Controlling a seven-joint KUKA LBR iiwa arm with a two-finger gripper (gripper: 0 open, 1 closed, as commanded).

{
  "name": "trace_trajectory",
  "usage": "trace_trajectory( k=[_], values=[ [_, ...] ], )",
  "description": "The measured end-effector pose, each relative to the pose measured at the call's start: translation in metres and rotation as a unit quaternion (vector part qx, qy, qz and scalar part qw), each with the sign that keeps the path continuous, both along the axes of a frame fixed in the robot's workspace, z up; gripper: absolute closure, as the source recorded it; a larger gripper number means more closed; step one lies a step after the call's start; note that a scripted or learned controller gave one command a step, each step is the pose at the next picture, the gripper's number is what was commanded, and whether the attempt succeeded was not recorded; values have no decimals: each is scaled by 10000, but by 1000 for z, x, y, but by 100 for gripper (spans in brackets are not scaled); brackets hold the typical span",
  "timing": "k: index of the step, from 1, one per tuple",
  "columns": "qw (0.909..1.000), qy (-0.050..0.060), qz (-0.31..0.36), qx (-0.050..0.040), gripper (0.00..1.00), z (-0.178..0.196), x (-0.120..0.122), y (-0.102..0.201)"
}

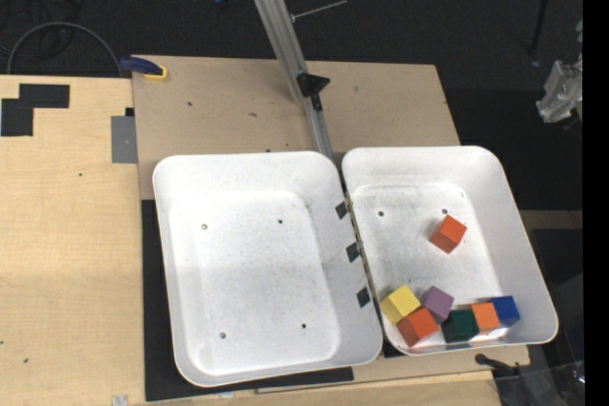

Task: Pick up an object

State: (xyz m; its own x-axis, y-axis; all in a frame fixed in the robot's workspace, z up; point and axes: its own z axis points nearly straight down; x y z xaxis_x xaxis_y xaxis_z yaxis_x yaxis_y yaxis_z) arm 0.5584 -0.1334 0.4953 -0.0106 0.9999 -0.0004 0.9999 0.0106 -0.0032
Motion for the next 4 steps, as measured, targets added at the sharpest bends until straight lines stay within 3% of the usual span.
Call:
trace_trajectory(
  k=[1, 2, 3, 4],
  values=[
    [10000, 2, -23, 1, 100, -30, 55, 6],
    [10000, 35, -22, 17, 100, -131, 81, 95],
    [10000, -6, -17, 15, 100, -132, 96, 179],
    [10000, 39, -47, -1, 100, -215, 109, 190]
  ],
)
